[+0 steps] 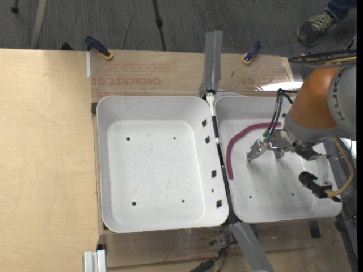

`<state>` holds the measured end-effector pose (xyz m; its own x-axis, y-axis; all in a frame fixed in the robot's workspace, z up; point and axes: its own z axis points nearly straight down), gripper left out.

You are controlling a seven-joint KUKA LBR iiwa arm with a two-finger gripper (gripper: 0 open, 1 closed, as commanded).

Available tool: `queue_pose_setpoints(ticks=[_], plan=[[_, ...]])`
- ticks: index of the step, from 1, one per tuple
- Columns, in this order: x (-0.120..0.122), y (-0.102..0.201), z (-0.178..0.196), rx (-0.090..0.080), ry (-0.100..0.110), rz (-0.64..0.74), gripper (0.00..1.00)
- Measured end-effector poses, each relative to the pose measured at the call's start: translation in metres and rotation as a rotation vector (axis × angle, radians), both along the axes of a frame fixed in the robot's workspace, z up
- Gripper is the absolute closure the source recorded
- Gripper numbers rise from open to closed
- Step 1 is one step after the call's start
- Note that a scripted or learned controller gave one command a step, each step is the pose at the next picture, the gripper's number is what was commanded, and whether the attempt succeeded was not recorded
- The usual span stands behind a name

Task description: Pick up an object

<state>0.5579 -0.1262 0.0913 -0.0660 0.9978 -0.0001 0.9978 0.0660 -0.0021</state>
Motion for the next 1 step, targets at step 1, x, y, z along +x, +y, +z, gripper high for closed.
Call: queue_pose_setpoints(ticks=[1], plan=[[0.0433,-0.0283,0.1052,-0.002,-0.003,0.034,0.0]])
